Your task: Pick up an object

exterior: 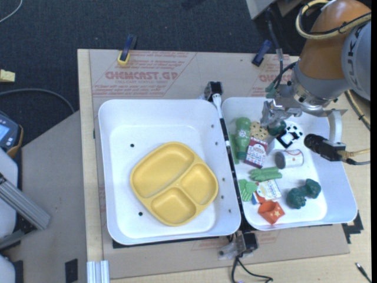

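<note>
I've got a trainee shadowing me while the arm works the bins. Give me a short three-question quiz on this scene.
1. True or false: the yellow divided plate lies in the left bin.
2. Which bin is the end effector over? A) left bin B) right bin C) neither
3. Fill in: the dark green broccoli toy lies near the bin's ____ wall, as the camera sees it.

Key
1. True. The plate has three compartments and nothing lies in them.
2. B. It hangs over the far part of the right bin, above the small toys by the black-and-white die.
3. Right. The red carton lies nearer the divider.
</note>
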`<state>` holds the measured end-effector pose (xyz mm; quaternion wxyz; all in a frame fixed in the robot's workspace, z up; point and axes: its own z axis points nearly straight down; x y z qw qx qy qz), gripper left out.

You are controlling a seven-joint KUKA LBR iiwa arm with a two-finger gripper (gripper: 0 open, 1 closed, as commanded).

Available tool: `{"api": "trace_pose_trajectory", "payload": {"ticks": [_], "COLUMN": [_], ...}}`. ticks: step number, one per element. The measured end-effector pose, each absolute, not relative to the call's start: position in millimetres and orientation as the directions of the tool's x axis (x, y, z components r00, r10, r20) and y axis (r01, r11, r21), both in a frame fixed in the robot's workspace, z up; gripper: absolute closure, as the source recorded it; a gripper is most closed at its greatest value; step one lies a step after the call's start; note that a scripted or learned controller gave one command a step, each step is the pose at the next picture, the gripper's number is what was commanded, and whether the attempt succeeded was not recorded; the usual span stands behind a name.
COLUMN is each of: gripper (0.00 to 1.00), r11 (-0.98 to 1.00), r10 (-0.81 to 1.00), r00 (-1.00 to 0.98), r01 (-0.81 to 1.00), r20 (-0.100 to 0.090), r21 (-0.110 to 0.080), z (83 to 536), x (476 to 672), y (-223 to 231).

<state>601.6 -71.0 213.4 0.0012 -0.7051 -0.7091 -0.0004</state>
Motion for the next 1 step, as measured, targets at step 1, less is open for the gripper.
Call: {"api": "trace_pose_trajectory", "payload": {"ticks": [1], "gripper": [1.0], "r11": [0.005], "r10": [1.0], "r00": [-0.005], "r01": [1.0], "r20": [0.002], "r21": [-0.002], "z": [220.0], "x": [597.8], "y": [-31.2]}}
